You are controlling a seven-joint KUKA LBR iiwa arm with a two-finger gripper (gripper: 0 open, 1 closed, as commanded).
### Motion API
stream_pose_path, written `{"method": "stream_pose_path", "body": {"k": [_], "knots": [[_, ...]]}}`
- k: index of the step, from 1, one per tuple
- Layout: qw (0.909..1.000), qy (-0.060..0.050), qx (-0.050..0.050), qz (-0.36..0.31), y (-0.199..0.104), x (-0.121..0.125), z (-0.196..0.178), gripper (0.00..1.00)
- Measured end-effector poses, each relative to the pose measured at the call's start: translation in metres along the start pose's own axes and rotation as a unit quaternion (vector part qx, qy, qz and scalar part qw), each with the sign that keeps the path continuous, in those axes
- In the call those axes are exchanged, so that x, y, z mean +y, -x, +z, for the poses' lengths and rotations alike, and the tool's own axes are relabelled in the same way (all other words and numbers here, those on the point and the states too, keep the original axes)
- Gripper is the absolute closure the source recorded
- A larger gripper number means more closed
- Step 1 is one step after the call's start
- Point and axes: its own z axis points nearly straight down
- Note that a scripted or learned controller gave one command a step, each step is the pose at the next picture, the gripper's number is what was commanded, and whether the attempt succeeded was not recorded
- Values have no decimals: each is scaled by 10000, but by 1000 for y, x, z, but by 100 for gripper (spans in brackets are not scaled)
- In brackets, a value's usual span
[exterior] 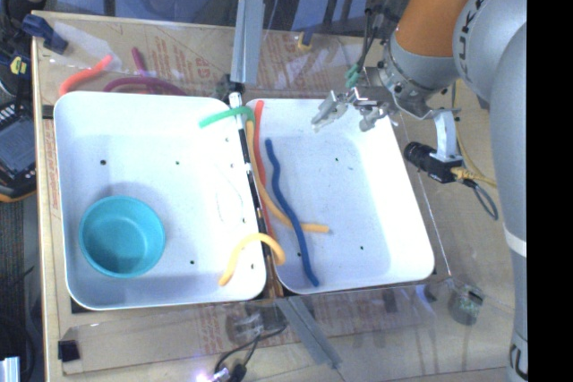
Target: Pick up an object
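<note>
I note the two-finger metal gripper (349,112) hovering spread and empty at the right white plastic bin's (407,228) far rim; descending here risks missing the thin blue rubbery strip (285,203).

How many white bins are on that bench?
2. The left bin holds a blue bowl. The right bin sits beside it, with a blue cord inside and the gripper over its far edge.
</note>
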Motion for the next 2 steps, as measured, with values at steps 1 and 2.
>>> {"method": "stream_pose_path", "body": {"k": [1, 2], "knots": [[9829, 1, -1, -1842, -22, 8, 134, 0], [9767, 215, -158, -2129, -44, -31, 149, 0]]}}
